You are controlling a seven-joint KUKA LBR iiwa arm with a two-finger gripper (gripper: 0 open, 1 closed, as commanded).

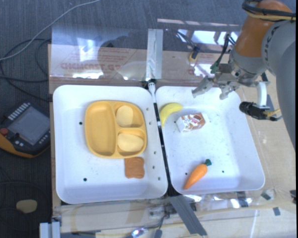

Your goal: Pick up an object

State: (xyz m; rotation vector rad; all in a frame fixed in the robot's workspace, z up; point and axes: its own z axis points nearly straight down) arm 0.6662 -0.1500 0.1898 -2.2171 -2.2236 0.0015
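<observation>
**Claw spread and empty above the right bin's far edge**

Nearest the camera lies a toy carrot (196,175), orange with a green top, in the near part of the right bin (248,152), well below the claw and somewhat to its left in the picture. Closer to the claw, below and left of it, a small wrapped packet (191,122) in white and red rests on the bin floor, and just beside the packet, further left, a yellow rounded piece (169,110) sits against the divider between the bins.

The gripper (214,89) hangs over the far rim of the right bin, its two fingers parted wide and nothing between them. None of the objects touches it; the packet is the nearest of them.

Far left of the claw, the left bin (69,133) bears a yellow divided tray (100,128) with two pale round pieces in its smaller compartments. A brown, toast-like slab (134,167) lies just beside the tray's near corner.
</observation>
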